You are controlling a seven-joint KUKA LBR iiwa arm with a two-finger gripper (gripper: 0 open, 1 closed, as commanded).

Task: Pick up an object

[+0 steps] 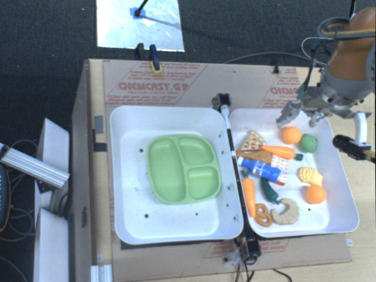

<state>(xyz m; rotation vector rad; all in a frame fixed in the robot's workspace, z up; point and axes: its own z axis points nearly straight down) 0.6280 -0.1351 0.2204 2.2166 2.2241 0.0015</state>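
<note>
The right white bin (343, 184) holds several toy foods: an orange ball (291, 135), a green ball (308, 142), a long carrot (277, 152), a blue bottle (262, 170), a waffle wedge (254, 140), a yellow piece (309, 175), an orange fruit (316, 194), a small carrot (249, 197), a pretzel (263, 214) and a tan croissant (286, 211). My gripper (301, 117) hovers over the bin's far edge, just above and behind the orange ball. It is open, its two grey fingers spread with nothing between them.
The left white bin (132, 216) holds a green divided plate (183, 168). A black clamp (222, 101) sits on the divider between the bins. Cardboard lines the bench around both bins. A black part (349, 145) of the arm overhangs the right bin's rim.
</note>
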